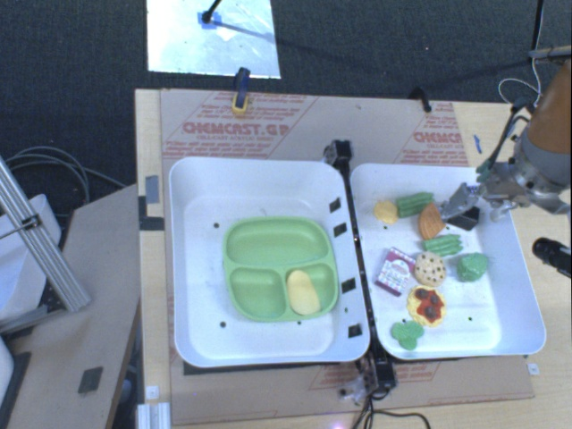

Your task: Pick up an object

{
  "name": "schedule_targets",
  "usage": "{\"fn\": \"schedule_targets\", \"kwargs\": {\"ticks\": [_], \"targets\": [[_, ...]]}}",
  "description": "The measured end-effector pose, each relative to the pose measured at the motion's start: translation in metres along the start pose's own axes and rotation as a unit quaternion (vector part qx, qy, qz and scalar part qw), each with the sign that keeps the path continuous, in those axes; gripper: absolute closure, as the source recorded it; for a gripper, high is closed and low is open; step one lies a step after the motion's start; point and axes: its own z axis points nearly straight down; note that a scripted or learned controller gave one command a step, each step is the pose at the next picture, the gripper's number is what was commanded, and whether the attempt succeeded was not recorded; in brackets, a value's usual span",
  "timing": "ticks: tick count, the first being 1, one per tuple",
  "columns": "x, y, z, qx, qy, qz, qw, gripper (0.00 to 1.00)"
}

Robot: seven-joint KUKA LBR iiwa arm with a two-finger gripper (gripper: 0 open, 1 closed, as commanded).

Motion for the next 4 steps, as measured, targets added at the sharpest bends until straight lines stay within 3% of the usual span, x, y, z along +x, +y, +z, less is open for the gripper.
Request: {"fn": "schedule_targets", "kwargs": {"ticks": [1,2,3,4], "targets": [[-0.037,0.059,0.038,-0.005,-0.002,-0.002,1.0000,0.00],[-0.044,0.068,0.109,-0.015,-0.005,-0.002,0.9999,0.00],[-0.046,0.069,0.098,-0.019,-0.009,-0.003,0.9998,1.00],[-0.044,0.020,0.046,-0.004,-0.001,0.000,1.0000,1.00]]}}
